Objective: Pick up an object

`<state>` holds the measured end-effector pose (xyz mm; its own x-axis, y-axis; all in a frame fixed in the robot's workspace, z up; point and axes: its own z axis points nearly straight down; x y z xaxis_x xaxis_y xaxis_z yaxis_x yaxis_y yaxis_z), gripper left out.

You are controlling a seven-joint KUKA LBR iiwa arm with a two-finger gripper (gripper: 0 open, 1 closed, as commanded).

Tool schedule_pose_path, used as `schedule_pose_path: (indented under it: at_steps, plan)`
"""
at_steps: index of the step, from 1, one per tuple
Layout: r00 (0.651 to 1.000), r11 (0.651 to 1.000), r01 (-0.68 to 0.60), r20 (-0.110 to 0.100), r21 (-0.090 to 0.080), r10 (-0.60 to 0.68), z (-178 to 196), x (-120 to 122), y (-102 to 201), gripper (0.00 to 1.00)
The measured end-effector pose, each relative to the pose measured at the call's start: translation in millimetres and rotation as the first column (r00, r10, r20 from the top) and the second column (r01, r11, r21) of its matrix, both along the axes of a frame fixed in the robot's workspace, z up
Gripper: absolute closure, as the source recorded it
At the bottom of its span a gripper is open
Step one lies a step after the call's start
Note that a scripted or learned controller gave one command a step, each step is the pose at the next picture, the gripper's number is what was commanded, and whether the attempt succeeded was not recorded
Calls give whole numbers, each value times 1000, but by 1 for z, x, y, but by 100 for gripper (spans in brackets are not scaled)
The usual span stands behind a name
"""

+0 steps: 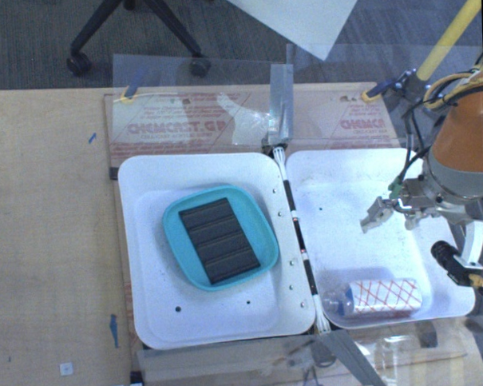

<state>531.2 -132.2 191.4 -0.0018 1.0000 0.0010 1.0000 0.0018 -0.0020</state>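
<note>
Rt bin (337, 184): gripper (380, 214) tips blurry

Around the bottle (382, 296), lying against the right bin's (329, 176) near wall, the floor behind it is bare. The pincer (384, 212) hangs above that open stretch, well behind the bottle.

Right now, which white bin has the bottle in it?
The right bin, under the end effector; its bottle lies sideways. The left bin holds a teal plate.
</note>
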Motion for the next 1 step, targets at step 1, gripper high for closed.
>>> schedule_pose_path:
  at_steps: [1]
  plan:
    - [992, 992, 128, -1, 0, -128, -5, -52, -24, 0]
